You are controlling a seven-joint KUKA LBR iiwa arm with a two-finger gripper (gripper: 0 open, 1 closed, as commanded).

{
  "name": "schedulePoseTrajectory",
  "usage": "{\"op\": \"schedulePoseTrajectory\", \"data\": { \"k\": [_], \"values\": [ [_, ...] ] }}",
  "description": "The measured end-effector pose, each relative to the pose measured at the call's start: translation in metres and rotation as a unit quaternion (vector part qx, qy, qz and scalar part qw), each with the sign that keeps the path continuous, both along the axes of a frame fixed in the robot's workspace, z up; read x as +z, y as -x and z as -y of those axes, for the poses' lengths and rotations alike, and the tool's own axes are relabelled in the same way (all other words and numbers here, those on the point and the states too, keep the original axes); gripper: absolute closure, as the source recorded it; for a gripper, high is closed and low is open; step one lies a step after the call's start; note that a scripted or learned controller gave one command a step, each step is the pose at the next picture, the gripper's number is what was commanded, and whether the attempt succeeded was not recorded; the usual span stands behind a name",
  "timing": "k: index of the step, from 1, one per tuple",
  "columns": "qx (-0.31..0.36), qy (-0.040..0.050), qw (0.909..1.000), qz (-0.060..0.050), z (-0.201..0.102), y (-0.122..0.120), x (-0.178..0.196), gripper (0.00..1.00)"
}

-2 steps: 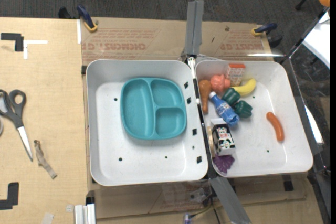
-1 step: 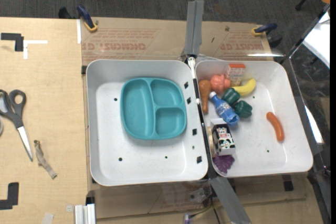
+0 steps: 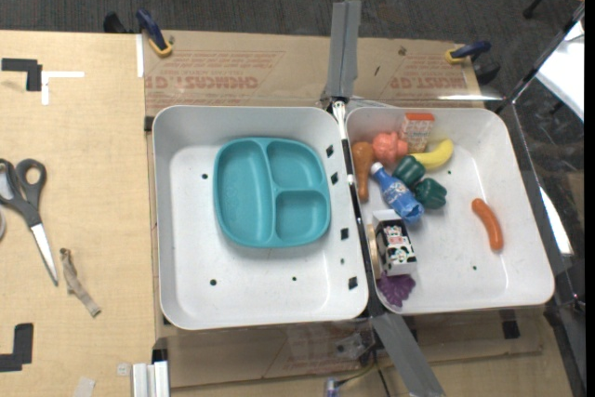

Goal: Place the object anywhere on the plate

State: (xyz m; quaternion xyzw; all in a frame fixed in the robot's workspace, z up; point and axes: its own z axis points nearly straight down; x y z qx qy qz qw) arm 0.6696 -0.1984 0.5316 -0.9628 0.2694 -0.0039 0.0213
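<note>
Camera view, from above the bench: two shallow white bins sit side by side on a sheet of printed cardboard point(image 3: 244, 70), which two blue clamps point(image 3: 154, 33) point(image 3: 470, 52) pin at its far corners. A teal plate point(image 3: 272, 191), divided into three compartments, lies flat near the middle of the left bin point(image 3: 177, 237).

Every toy that could be the task's object lies in the right bin point(image 3: 521, 246), across the shared rims from the plate; which of them is meant cannot be told. Most are crowded against that bin's left wall. An orange carrot point(image 3: 361, 170) lies closest to the wall, with a pink-orange toy point(image 3: 390, 146) just beside it and a small box with an orange top point(image 3: 417, 127) behind. A yellow banana point(image 3: 434, 154) rests against a dark green toy point(image 3: 420, 182), and a blue bottle point(image 3: 395, 191) lies tilted between the carrot and the green toy. Nearer the camera stands a small carton with black-and-white patches point(image 3: 397, 247), and a purple bunch of grapes point(image 3: 395, 290) sits at the bin's near left corner. An orange sausage point(image 3: 487, 223) lies alone, well apart from the cluster, toward the bin's right side.

On the pale wooden board to the left, a pair of grey-handled scissors point(image 3: 28, 205) lies well apart from the bins
</note>
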Motion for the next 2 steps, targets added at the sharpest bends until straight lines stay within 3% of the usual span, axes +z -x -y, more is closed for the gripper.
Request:
{"op": "schedulePoseTrajectory", "data": {
  "k": [2],
  "values": [
    [-0.005, -0.0054, 1.0, 0.003, 0.0012, -0.0024, 0.0149, 1.0]
  ]
}}
